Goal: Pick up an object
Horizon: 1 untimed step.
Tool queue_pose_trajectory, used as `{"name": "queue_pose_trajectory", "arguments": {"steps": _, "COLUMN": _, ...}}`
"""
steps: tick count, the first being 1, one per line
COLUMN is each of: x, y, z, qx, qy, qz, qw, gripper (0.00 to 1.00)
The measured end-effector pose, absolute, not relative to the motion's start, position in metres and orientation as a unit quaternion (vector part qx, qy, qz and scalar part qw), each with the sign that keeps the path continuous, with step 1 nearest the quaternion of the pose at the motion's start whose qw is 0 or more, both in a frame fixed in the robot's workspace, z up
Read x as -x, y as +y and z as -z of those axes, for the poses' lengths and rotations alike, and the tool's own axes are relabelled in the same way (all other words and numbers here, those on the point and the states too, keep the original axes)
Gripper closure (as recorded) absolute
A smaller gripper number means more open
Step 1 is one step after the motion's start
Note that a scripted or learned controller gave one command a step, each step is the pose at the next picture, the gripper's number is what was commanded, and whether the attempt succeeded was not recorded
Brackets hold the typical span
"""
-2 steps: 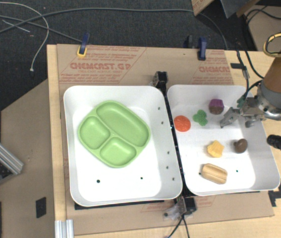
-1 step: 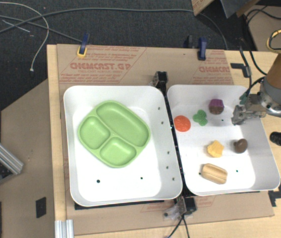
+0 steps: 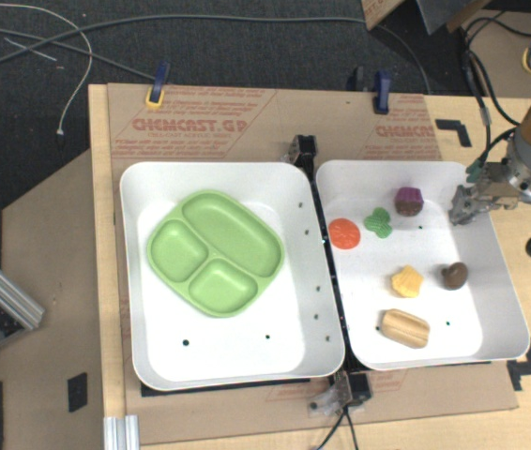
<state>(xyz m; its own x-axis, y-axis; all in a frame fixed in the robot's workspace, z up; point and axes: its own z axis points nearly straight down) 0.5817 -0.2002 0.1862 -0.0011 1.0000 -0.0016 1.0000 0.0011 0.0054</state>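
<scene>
just right of the purple object [image 3: 408, 200] the pincer [image 3: 461, 206] hangs (released or clenched, cannot tell) over the right bin [image 3: 491, 251].

A robotics lab — clamped cardboard bench [image 3: 247, 115], loose cables [image 3: 40, 36] on dark carpet.

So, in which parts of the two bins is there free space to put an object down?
Left bin: bare floor below and right of the green tray. Right bin: a bare strip between the orange disc and the bread roll. Its upper part is crowded: green piece, purple block, claw.
</scene>
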Motion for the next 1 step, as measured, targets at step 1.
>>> {"name": "queue_pose_trajectory", "arguments": {"steps": 1, "x": -0.5833, "y": -0.2006, "z": -0.2412, "qx": -0.707, "qy": 0.707, "qz": -0.0018, "qw": 0.004, "gripper": 1.0}}
